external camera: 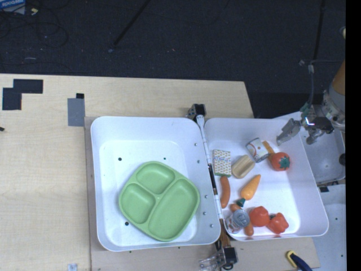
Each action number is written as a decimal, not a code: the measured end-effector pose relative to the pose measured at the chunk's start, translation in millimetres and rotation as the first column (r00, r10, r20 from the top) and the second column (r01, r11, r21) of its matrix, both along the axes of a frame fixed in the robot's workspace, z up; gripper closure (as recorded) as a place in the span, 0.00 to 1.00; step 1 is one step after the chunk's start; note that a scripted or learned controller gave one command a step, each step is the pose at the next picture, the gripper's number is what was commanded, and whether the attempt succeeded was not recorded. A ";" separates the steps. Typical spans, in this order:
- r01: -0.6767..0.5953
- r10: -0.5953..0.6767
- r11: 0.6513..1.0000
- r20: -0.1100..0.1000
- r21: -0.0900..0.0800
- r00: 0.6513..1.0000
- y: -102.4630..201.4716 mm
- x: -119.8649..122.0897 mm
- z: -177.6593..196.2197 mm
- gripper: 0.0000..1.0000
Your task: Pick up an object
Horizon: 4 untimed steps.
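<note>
While the jaws (300, 130) hang spread above the right bin's (307, 199) far rim

The arm reaches in from the right, its tool (300, 132) open, fingers spread.

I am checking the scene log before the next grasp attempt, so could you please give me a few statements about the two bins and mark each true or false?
1. The green divided plate lies in the left bin. True.
2. The gripper holds the tomato. False: it hovers near the right bin's upper right edge, apart from the tomato.
3. The carrot lies in the left bin. False: it is in the right bin.
4. The checkered packet lies near the divider between the bins. True.
</note>
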<state>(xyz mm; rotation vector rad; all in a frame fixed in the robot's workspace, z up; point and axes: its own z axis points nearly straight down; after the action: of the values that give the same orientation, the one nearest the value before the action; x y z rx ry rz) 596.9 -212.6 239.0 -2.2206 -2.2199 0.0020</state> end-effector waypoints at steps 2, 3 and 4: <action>-0.005 0.005 1.000 -0.003 0.003 1.000 0.1 15.9 -142.5 1.00; -0.005 0.005 1.000 -0.003 0.003 1.000 0.2 15.9 -142.6 0.00; 0.000 0.000 1.000 -0.001 0.002 1.000 -1.2 -48.3 -151.4 0.00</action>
<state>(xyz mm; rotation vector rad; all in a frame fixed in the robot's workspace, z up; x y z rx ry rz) 548.6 -213.8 87.6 -2.2197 -2.2179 0.0009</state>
